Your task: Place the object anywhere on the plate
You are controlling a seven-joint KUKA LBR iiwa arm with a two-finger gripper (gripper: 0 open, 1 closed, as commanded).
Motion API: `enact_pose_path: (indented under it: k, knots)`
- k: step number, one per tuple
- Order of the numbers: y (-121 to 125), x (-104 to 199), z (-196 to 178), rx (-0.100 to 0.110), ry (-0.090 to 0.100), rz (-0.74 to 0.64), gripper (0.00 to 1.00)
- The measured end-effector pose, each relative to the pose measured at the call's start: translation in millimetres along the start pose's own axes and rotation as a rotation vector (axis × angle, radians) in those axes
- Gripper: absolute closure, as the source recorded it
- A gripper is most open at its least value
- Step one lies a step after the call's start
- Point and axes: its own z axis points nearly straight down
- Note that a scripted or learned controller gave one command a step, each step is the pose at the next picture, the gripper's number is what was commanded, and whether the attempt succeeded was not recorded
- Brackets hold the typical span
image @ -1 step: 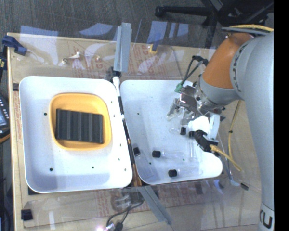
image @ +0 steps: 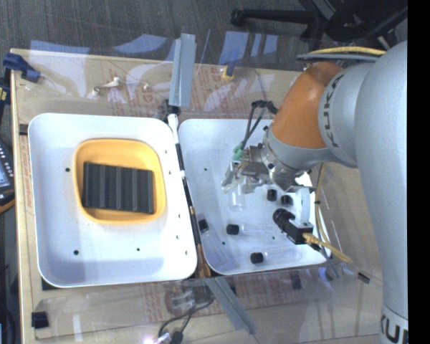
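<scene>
A yellow plate (image: 149,153) with rounded corners lies in the left white bin (image: 54,249). A dark grey ribbed rectangular object (image: 118,187) rests flat on the middle of that plate. My gripper (image: 240,183) hangs low over the middle of the right white bin (image: 208,145), well to the right of the plate and apart from the object. The orange band (image: 308,113) and the grey arm cover the right side of that bin.
Several small black pieces (image: 233,229) lie on the right bin's floor near its front. A raised divider (image: 185,192) runs between the two bins. A grey bar (image: 180,70) stands behind them on the bench, and a cable (image: 330,248) runs by the front right corner.
</scene>
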Motion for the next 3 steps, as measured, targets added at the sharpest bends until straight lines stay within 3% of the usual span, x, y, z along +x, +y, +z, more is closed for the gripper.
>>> enact_pose_path:
  k: [1,2,3]
  knots:
    - [19,54,-44,-0.003,-0.003,-0.259,1.00]
    - [38,117,-25,-0.003,-0.003,-0.377,1.00]
    - [38,117,-25,-0.004,-0.004,-0.376,0.00]
